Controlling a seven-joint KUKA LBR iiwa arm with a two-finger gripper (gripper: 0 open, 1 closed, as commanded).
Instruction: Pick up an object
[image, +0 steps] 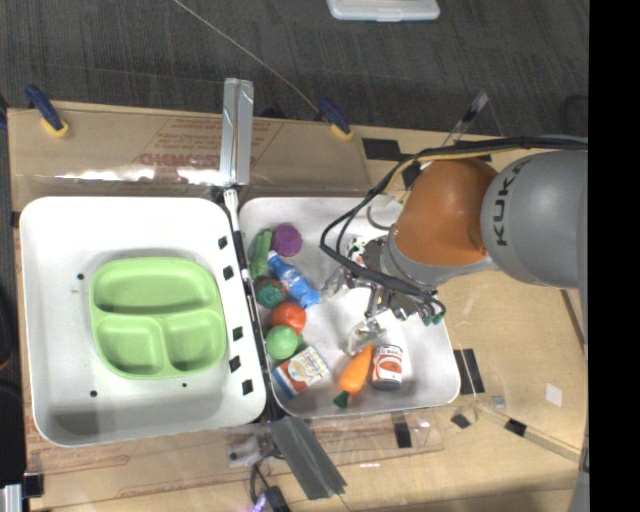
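Observation:
The right bin (440, 345) holds several small items. A purple ball (288, 239) lies at its back, with a blue bottle (293, 280) in front of it. A red tomato (289, 317) and a green ball (282, 343) sit along the left wall. At the front lie a small carton (303, 370), an orange carrot (355, 370) and a red-and-white can (388, 366). My gripper (372, 312) hangs low over the bin's middle, just behind the carrot and the can. Nothing shows held in it.
The left bin (50, 300) holds a green divided tray (157, 317). A dark green item (262, 250) and a teal item (270, 293) lie against the right bin's left wall. The arm's orange band (445, 215) hangs over that bin's right side.

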